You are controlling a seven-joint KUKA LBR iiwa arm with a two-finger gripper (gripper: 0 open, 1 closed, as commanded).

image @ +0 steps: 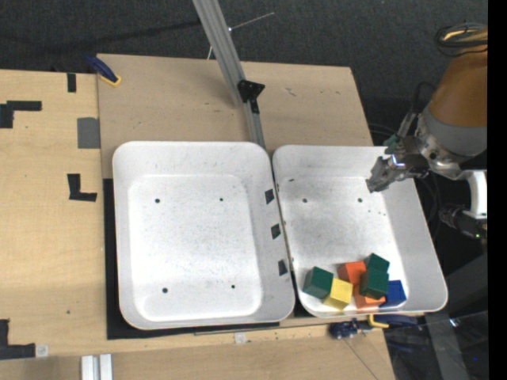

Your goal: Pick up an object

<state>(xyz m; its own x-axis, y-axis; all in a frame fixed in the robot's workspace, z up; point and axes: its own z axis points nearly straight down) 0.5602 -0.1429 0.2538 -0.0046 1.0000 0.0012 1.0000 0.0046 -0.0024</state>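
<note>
Several small blocks lie heaped in the near corner of the right bin (317, 212): a green block (318, 282), a yellow one (341, 292), an orange one (353, 273), a dark green one (377, 271) and a blue one (394, 292). My gripper (380, 176) hangs over the far right part of that bin, well away from the heap. Its tips are small and dark against the bin. Nothing shows between them.
The left bin (194, 228) stands beside the right one, with a slanted metal pole (230, 54) rising behind their shared edge. The wooden bench (47, 212) extends left. A blue clamp (348, 329) sits at the right bin's near edge.
</note>
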